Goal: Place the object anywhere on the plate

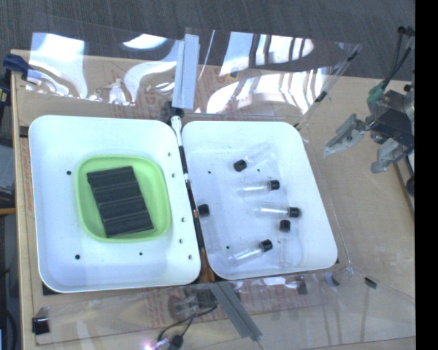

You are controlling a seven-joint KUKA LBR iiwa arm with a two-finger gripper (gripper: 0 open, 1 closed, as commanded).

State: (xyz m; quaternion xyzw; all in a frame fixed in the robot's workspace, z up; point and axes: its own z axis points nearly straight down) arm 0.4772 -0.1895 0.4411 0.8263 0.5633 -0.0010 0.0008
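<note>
pincer (365, 146) | right of both bins, over bench | fingers spread

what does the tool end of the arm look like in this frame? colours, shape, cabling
The tool sits at the right edge, beyond the right bin. It has two pale grey metallic fingers, tapered and pointed, on a dark grey-black body. A teal-green part and thin dark cables show just above it. The image is too coarse to make out any markings.

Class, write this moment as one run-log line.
pincer: right of both bins, off the bench bins | plate: left bin, dark block on it | vials: right bin, untouched
</note>
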